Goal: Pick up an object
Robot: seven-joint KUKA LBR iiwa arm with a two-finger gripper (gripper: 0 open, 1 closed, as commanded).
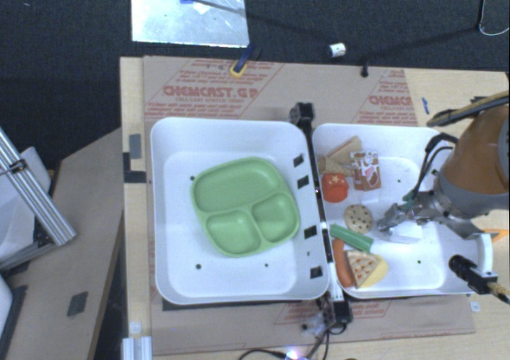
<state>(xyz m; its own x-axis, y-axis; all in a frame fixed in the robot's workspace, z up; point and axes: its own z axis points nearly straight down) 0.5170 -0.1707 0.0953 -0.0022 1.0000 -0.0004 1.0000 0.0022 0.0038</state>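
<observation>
A green divided tray (241, 205) lies alone in the left bin (171, 151), kept apart from the food toys gathered in the right bin (430, 275): a tomato (335, 185), a cookie (358, 217), a pizza slice (366, 268) and a small carton (366, 170). The gripper (392, 217) is lowered just right of the cookie, evidently to take it, though whether its claw is wide or narrow cannot be told. The approach is crowded by a green piece (350, 236) just below the cookie.

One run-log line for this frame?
gripper: low in right white bin | nearest: round cookie | green divided plate: left bin | grasp: unconfirmed
</observation>
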